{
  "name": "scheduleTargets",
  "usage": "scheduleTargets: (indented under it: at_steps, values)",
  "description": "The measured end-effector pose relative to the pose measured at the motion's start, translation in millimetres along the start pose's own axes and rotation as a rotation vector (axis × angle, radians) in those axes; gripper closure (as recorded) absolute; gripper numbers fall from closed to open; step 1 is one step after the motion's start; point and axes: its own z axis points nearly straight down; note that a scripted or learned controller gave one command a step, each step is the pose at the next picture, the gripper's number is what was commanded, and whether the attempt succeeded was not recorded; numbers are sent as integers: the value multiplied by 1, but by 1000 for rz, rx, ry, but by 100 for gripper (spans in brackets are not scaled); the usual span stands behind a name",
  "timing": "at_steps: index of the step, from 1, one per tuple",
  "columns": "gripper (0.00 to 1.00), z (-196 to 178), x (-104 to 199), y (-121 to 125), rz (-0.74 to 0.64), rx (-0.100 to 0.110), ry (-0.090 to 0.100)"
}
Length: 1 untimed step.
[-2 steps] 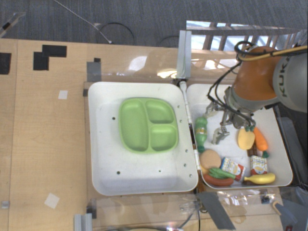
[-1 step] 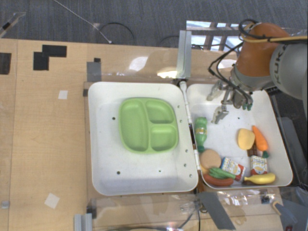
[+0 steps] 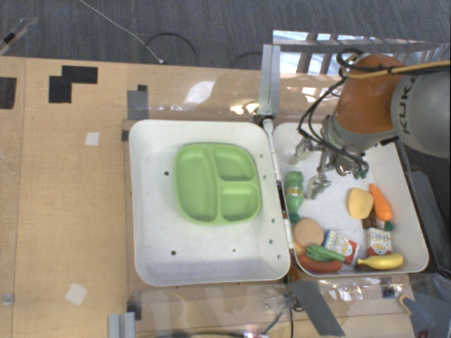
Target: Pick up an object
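gripper [image 3: 318, 183] over right bin [image 3: 416, 217]; beside green bottle [image 3: 293, 191]

Two bins sit side by side on the bench [image 3: 63, 210]. The left bin [image 3: 151, 259] holds a tray [image 3: 215, 183] near its middle. In the right bin [image 3: 416, 248], a bottle [image 3: 293, 191] lies along the left wall, a carrot [image 3: 380, 203] beside a lemon [image 3: 359, 203] toward the right, and a banana [image 3: 381, 262], hot dog [image 3: 318, 265] and carton [image 3: 378, 241] along the near wall. The gripper [image 3: 320, 182] hangs over the right bin's far half, right of the bottle.
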Motion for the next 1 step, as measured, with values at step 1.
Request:
scheduleTargets:
  at_steps: [1]
  values:
    - [0,-2,68,-36,64,4,-1]
